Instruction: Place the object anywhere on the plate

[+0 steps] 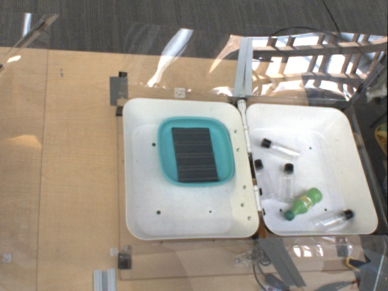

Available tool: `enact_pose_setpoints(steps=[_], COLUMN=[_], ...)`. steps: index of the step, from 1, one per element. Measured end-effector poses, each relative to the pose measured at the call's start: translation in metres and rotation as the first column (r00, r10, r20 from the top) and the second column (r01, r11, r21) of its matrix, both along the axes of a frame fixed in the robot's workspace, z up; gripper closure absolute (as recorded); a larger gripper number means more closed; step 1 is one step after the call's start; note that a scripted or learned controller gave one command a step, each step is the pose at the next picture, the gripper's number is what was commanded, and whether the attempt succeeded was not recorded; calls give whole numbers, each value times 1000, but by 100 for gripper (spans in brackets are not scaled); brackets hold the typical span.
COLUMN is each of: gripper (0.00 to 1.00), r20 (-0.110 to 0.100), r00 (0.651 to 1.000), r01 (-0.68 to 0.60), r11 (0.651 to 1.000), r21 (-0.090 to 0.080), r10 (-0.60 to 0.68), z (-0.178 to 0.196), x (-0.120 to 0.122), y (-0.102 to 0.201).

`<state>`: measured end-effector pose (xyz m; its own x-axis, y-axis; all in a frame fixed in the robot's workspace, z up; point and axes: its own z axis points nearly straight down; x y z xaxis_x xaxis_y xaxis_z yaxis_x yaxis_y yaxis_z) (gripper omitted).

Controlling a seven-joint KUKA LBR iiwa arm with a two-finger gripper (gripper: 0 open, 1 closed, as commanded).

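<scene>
A teal plate [195, 126] with a dark ribbed rectangular pad [194, 154] on it lies in the left bin [145, 211]. In the right bin [330, 132] lie a small green bottle [303, 204] near the front and three clear vials with black caps: one [277, 148] toward the back left, one [287, 180] in the middle, one [333, 219] at the front right. A small black cap [257, 163] lies by the bin's left wall.
A metal divider post [244, 65] stands behind the seam between the bins. A metal frame [327, 53] runs along the back right. Wooden bench [60, 162] spreads to the left.
</scene>
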<state>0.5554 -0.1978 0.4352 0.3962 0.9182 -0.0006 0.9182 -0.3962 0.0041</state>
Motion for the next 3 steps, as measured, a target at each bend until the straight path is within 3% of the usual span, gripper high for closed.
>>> enact_pose_setpoints(steps=[1, 3], gripper=[0, 0], r20=[1, 0], r00=[987, 927], r01=[164, 376], r11=[987, 927], r21=[1, 2], r10=[-164, -376], z=[0, 0], x=[-38, 9], y=[1, -1])
